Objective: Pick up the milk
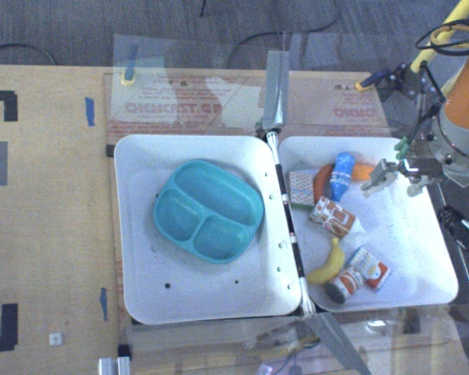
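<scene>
Milk [333, 216] in rt bin [422, 241]; bins on wood bench [47, 233], grey carpet [78, 6] behind.

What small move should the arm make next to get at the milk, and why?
Probably move the gripper toward the lower left and down: it hovers open over the right bin, holding nothing, while what looks like the milk carton lies toward the bin's left side, close to the banana.

The arm [463, 108] runs off the right edge, its upper part unseen.
</scene>
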Controlling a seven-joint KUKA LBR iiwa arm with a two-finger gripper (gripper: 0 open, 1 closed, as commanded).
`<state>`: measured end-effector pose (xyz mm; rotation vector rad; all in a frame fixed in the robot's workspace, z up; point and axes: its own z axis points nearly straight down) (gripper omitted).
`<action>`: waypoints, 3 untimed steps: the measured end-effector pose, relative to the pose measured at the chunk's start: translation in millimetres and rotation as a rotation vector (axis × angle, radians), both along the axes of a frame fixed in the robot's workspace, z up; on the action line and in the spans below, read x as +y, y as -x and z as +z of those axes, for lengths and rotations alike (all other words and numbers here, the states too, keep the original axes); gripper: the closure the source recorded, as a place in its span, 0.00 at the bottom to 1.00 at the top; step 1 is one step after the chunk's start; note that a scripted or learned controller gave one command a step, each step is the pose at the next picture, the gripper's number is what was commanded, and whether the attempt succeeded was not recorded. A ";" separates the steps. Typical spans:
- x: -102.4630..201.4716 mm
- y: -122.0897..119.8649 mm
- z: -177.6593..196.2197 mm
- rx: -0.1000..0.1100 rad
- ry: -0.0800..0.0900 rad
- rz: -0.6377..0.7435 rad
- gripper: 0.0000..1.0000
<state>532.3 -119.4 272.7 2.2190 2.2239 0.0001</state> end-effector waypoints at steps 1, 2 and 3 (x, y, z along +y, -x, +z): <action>22.4 -15.3 -160.4 -0.001 0.000 0.133 0.00; 20.2 -7.9 -182.8 -0.013 0.004 0.125 0.00; 16.7 -7.7 -172.3 -0.014 0.006 0.118 1.00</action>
